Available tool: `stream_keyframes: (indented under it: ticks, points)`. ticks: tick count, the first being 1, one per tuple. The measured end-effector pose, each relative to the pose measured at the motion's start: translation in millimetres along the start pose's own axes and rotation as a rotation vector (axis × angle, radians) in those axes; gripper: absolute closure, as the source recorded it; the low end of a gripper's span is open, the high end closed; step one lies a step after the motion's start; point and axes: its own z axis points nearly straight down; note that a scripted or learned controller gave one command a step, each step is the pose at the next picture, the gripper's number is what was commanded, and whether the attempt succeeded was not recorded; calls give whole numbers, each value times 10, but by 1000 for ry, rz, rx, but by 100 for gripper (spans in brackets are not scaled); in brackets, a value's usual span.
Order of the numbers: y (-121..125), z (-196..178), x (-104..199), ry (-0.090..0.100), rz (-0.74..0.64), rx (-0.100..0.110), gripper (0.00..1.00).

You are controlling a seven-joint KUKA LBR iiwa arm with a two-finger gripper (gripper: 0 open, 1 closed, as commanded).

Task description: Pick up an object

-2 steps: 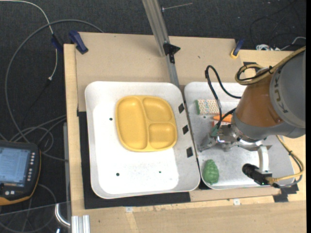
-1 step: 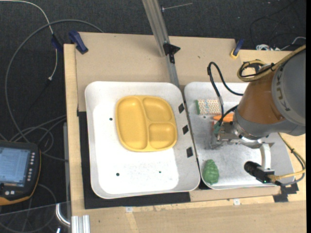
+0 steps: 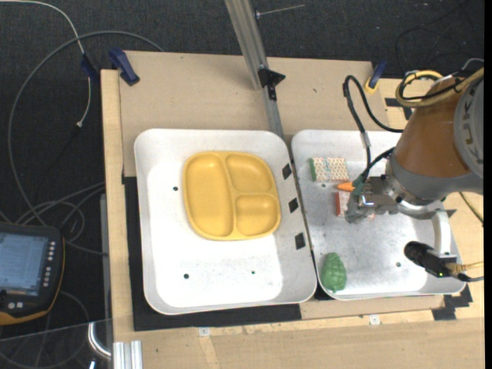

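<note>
Your arm (image 3: 442,141) reaches over the right bin (image 3: 377,271), its pincer (image 3: 360,206) low by the small orange-red object (image 3: 340,200), which lies just to its left. I cannot tell the pincer's state; the green object (image 3: 334,272) sits well apart, toward the near rim

No words or numbers clear enough to read, a small box (image 3: 329,168) in the right bin (image 3: 384,271) with rows of tiny marks too small to make out, a screen (image 3: 23,261) at the left edge too blurry to read

glossy yellow plastic tray (image 3: 231,194), matt white bins (image 3: 161,283)
</note>
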Motion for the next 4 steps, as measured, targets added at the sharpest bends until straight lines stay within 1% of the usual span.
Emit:
stream_keyframes:
  ticks: [1, 2, 3, 4]
  points:
    - [22, -539, 1, 0, -1, 0, 100]
    - [229, -459, 487, 2, -5, 5, 100]
    - [427, -557, 1090, 4, -7, 4, 100]
    - [616, -693, 1613, 4, -6, 3, 100]
